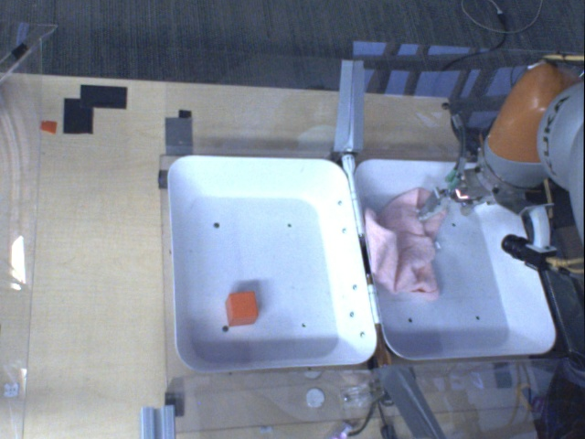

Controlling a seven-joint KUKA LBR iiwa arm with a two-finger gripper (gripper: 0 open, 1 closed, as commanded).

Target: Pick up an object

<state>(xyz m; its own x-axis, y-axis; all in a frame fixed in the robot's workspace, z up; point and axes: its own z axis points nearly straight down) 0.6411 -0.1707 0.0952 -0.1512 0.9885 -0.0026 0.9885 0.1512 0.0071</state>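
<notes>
1. Currently at the approach/grasp step: gripper [437, 210] is down in the right bin [512, 337], at the upper right edge of the pink cloth [405, 250].
2. Fingers: can't tell how far open they are, or whether any cloth is between them. The tips are small and blurred against the fabric. Not calling it held.
3. Next move, my read: if not gripped, close on a raised fold near the cloth's top edge, then lift straight up and check that the fabric comes clear of the bin floor. Risk: pinching only a thin layer that slips out on the lift.
4. Cloth: pale pink, crumpled, soft folds, lying in the left half of the right bin, touching or just beside the wall next to the divider.
5. Alternative target: small orange block [242, 308] in the left bin [196, 245], lower left area, well apart from the arm.
</notes>
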